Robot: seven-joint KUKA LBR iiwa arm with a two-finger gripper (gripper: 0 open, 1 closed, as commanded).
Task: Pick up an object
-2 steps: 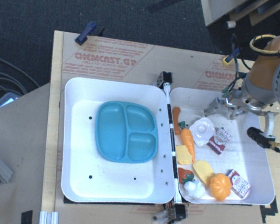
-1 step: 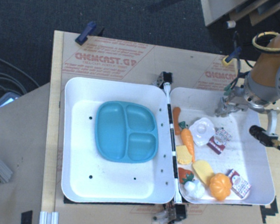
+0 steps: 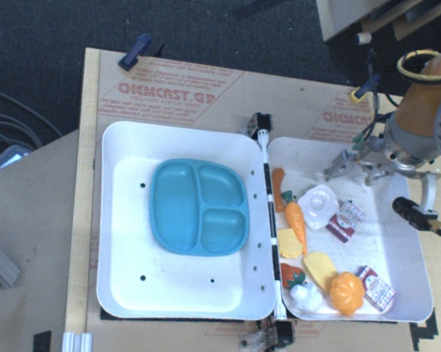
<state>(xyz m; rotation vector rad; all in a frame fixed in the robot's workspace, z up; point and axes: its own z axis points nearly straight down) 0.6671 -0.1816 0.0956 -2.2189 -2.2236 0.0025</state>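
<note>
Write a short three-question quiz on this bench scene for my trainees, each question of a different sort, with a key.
1. True or false: the blue divided plate lies in the left bin.
2. Which bin holds the toy carrot? A) left B) right
3. Fill in: the gripper hovers over the far end of the ____ bin.

Key: 1 true; 2 B, the carrot lies in the right bin beside the orange pumpkin and other small items; 3 right.
</note>
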